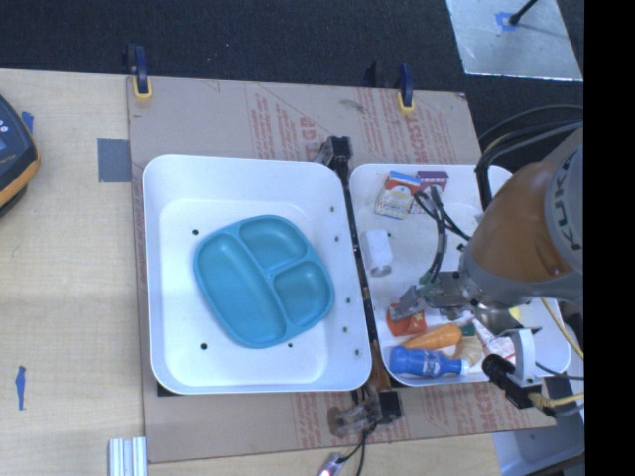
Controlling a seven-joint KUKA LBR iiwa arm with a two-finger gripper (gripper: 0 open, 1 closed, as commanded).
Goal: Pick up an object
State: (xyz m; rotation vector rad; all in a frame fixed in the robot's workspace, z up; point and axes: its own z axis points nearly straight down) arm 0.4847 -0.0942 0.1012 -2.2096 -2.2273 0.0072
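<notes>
We see the grey arm (pixel 541 221) reaching in from the right, its orange band (pixel 516 231) above the wrist, bent steeply downward so the gripper (pixel 429 300) hangs low at its leftward tip, cables trailing alongside the wrist.

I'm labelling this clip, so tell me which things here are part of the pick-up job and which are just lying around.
Job:
gripper
right bin
orange item
blue bottle
white cylinder
small packet

Lying about:
left bin
blue tray
clamps
grey tape
</notes>
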